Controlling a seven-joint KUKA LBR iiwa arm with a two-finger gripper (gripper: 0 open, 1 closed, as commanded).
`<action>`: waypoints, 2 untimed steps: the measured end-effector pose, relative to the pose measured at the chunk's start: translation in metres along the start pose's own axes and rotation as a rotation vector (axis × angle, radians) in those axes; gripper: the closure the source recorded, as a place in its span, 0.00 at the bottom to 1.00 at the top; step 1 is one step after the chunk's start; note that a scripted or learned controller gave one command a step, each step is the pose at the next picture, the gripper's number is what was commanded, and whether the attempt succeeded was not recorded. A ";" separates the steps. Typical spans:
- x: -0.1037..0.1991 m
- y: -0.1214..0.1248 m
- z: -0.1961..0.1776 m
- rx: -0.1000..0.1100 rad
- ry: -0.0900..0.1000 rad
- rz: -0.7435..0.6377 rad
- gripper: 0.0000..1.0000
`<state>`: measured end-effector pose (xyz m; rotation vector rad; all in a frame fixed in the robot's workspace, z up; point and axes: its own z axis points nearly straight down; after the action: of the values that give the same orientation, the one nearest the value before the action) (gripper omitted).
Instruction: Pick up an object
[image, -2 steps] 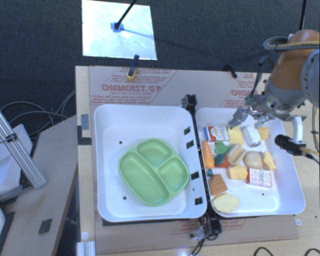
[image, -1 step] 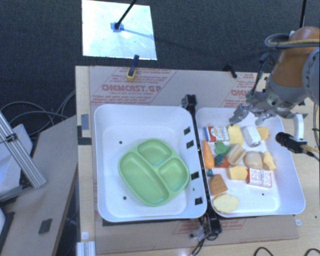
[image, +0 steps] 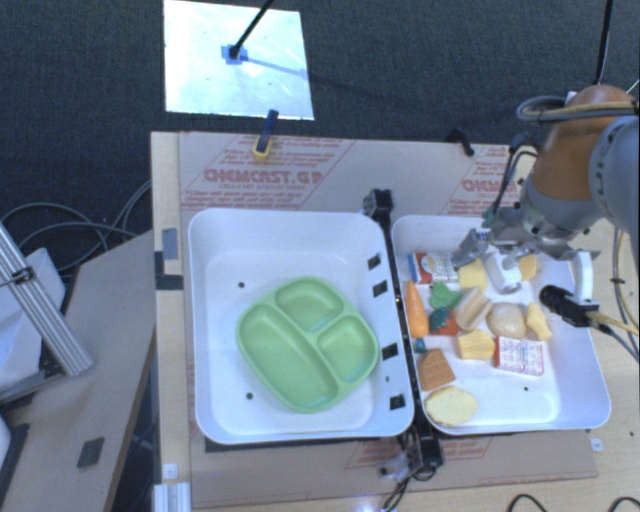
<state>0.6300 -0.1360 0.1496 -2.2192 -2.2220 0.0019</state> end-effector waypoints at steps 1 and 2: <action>0.003 -0.001 0.042 0.000 0.001 0.000 0.00; 0.003 0.001 0.061 -0.005 0.002 0.000 0.00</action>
<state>0.6313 -0.1326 0.0883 -2.2208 -2.2234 -0.0052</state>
